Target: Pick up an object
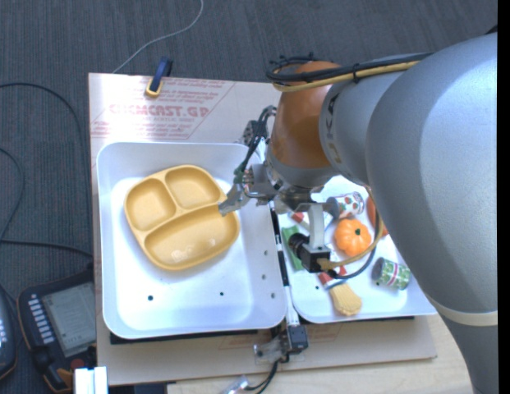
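Note:
A yellow divided plate (179, 217) with three compartments lies in the left white bin (189, 302). My gripper (235, 199) hangs low over the plate's right rim, near the wall between the two bins, and looks to be touching or nearly touching that rim. The orange-banded wrist (297, 130) rises right behind it and hides part of the right bin. Nothing can be seen held by the gripper.
The right bin (402, 302) holds an orange round fruit (353, 236), a small green-labelled can (392, 274), a tan piece (346, 300), a green item (299, 249) and a red-and-white item (351, 203). The grey arm covers the right side. Cables and a blue clip (159, 75) lie beyond the bins.

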Controlling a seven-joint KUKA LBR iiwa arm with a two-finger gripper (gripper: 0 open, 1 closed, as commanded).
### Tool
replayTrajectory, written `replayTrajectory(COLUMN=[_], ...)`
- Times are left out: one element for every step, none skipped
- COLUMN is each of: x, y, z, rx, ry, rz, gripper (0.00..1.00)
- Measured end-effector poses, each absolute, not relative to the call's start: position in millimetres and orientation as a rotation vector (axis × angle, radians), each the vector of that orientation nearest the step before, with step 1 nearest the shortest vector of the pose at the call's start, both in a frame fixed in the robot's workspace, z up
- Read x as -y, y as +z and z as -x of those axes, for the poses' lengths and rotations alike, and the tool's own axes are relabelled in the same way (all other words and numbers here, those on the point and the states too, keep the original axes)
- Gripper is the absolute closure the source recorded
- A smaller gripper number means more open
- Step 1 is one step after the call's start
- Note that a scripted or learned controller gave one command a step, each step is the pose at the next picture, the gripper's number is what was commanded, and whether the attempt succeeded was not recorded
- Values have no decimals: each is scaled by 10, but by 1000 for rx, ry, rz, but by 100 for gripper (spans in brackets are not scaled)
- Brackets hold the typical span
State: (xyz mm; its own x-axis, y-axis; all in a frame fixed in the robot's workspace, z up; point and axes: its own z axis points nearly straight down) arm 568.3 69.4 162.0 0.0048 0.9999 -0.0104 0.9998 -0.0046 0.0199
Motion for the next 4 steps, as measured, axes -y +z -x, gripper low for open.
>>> replayTrajectory(x=[-723,-720,-804,-794], y=[1548,1538,1519,1517], z=[-5694,-5699,-5675,-5676], rx=[-2184,-2183,-2185,-2183], ry=[0,-1,9,9], rz=[-2214,-2215,-2210,-2210], gripper=[0,0,0,0])
